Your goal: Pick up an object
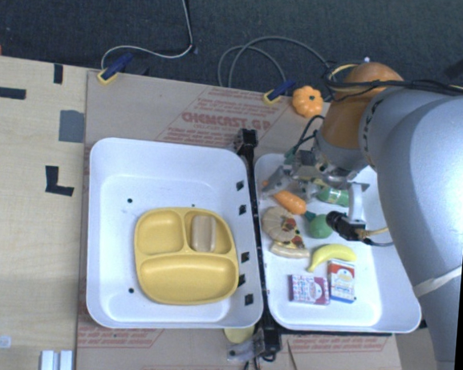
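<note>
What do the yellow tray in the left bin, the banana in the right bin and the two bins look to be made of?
Tray: probably moulded plastic, matte, one even yellow with rounded compartment walls.
Banana: likely a plastic toy, smooth and uniformly bright with a faint sheen.
Left bin and right bin: seemingly thin formed plastic, white and slightly glossy, with rounded corners and rolled rims.

Both white bins (100, 209) appear as smooth, semi-gloss plastic. The yellow divided tray (167, 275) is matt plastic. The arm (426, 165) has a smooth grey satin shell; its orange band (347, 110) looks glossy. The banana (330, 255) shows a smooth plastic sheen. The board (173, 111) under the bins is matt brown cardboard. The worktop (18, 226) is pale, matt wood.
</note>
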You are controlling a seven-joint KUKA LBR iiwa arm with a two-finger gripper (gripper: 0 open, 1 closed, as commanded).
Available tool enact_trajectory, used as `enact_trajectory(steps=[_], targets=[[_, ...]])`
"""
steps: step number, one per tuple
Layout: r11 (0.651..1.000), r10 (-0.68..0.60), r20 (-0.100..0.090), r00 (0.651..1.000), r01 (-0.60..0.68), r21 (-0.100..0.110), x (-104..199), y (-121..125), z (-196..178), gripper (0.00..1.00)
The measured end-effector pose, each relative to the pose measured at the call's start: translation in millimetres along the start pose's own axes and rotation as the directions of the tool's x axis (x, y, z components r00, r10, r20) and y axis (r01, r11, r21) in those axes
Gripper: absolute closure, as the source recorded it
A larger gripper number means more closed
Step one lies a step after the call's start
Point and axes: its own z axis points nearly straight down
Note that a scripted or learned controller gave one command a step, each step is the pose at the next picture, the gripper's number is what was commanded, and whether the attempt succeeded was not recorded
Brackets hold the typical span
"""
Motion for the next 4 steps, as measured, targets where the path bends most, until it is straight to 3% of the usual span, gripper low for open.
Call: enact_trajectory(steps=[1, 3, 4], targets=[[1.0, -0.004, 0.005, 1.0, 0.004, -0.025, -6, -20, -2, 0.0], [1.0, -0.002, -0.004, 1.0, 0.002, -0.001, -8, 0, 0, 0.0], [1.0, -0.003, 0.005, 1.0, 0.003, -0.025, 1, -16, -1, 0.0]])
